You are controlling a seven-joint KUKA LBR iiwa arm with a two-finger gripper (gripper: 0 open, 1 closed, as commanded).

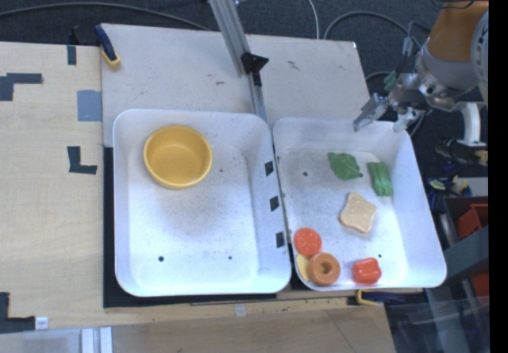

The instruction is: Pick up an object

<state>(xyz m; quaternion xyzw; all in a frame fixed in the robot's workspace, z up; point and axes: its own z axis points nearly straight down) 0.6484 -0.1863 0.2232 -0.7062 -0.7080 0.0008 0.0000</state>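
The end effector (381, 116) hangs with fingers spread and nothing between them over the far rim of the right bin (421, 209). The nearest pieces, a green leaf (344, 166) and green pod (380, 178), lie just below it toward the camera, the pod's length running front to back.

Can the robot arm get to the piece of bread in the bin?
Probably yes. The bread lies flat in the right bin with bare floor around it, and the gripper hangs above that bin's far edge with nothing between.
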